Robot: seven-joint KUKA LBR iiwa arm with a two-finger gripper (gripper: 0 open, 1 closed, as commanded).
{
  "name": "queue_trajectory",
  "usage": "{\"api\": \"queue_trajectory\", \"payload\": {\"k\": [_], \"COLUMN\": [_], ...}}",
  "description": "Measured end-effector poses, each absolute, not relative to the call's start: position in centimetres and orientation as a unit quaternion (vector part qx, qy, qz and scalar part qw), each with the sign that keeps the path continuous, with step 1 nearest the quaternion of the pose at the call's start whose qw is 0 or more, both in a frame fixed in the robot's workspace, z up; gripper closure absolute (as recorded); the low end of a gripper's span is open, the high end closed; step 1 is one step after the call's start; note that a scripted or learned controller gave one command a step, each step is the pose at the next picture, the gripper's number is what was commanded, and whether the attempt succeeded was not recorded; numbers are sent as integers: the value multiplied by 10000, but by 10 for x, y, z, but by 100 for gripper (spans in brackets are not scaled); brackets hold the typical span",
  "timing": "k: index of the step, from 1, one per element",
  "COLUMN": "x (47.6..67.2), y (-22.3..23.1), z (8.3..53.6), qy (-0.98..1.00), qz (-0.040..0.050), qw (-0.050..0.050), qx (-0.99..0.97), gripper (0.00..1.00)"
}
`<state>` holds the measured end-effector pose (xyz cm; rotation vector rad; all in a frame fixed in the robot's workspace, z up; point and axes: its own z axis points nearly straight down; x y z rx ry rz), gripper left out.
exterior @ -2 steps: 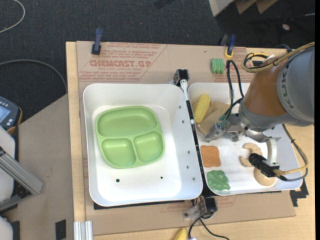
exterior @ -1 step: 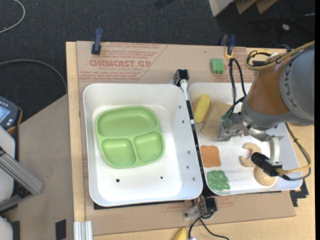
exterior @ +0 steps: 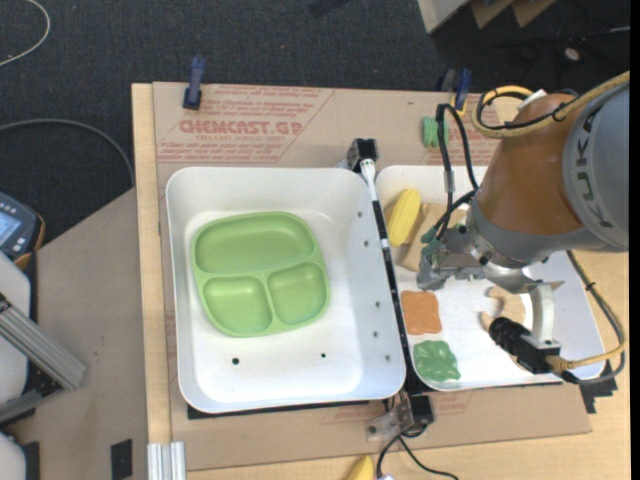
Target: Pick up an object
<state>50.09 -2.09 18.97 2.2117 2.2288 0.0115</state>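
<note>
Glossy white plastic bins (exterior: 270,388); matt green plastic tray (exterior: 260,271).

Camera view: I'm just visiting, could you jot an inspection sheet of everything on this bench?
Surface: cardboard-topped bench bearing a left bin and a right bin.
Job's things: corn, orange piece and green piece in the right bin.
Clutter: green divided tray in the left bin.
Grippers: gripper low over the right bin, beside the corn; fingers hidden.
Cables: black and yellow cables along the arm.
Surroundings: dark carpet; blue clamp at the bench's far edge.
</note>
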Motion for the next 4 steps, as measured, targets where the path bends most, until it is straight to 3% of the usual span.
{"api": "queue_trajectory", "payload": {"k": [1, 2, 3, 4], "x": [494, 480, 480, 480], "y": [45, 64, 121, 118], "z": [184, 288, 353, 360], "qy": [7098, 7089, 7097, 7081], "qz": [8, 49, 43, 9], "qw": [-19, 27, 14, 11], "qx": [7044, 7053, 7045, 7061], "gripper": [100, 100, 100, 100]}}
